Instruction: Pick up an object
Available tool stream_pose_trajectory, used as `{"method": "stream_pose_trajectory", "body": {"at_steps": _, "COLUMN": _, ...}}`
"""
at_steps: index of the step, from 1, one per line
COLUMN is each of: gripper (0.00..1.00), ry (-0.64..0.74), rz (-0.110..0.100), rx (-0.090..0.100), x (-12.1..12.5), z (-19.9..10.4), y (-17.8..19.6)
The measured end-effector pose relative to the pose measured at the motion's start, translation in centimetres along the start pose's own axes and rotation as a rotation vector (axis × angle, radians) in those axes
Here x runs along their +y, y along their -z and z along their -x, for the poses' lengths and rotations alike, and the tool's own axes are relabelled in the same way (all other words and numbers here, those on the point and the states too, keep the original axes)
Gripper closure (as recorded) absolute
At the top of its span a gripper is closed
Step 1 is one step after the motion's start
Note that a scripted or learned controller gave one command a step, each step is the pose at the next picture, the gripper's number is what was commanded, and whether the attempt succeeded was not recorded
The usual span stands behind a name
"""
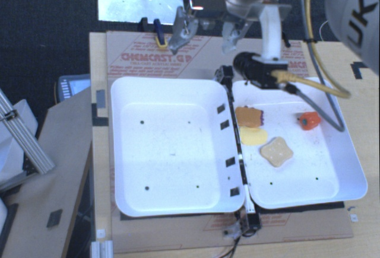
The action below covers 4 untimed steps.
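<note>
Four small items in the right bin, gripper raised beyond its far edge.

In the right bin (pixel 350 182), nearest lies a tan toast piece (pixel 276 152), then a yellow slice (pixel 254 136), an orange-and-purple block (pixel 249 116) and a red-orange piece (pixel 308 121) farther right. Past the bin's far rim, the gripper (pixel 206 37) hangs with jaws apart, nothing between them, well apart from all four.

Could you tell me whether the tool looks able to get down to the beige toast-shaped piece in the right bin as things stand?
Probably yes. The toast-shaped piece lies flat and apart from the yellow piece beside it, with nothing over it; the open tool hangs above the bins' far edge.
</note>
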<state>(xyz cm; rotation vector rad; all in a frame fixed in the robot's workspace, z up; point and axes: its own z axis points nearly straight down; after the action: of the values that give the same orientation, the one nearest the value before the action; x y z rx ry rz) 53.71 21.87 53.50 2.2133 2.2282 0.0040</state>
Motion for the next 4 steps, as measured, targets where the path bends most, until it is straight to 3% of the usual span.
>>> {"method": "stream_pose_trajectory", "body": {"at_steps": 4, "gripper": 0.00, "ry": 0.000, "rz": 0.000, "rx": 0.000, "x": 0.00, "z": 0.00, "y": 0.00}}
